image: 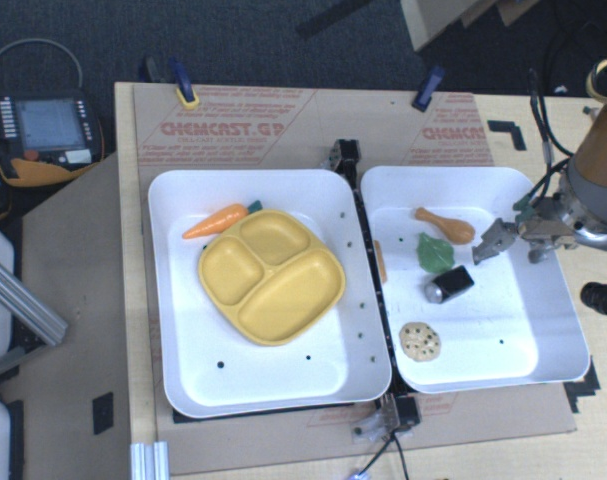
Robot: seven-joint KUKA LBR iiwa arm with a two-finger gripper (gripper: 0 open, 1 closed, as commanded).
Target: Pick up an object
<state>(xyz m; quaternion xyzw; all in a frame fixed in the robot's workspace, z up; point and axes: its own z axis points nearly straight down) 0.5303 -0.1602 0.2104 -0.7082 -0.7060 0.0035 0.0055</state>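
Gripper (515, 245) over the right bin (543, 358), fingers spread wide and holding nothing.

We see the arm (595, 168) reaching in from the right, its two fingers apart above the bin's right half. Just to the left of them lie a chicken drumstick (446, 225), a green leafy piece (435, 254), a small black can (450, 285) on its side and, nearer the front, a cookie (420, 341). In the left bin (183, 348) we find a yellow divided plate (272, 275) with a carrot (215, 221) touching its upper left edge.
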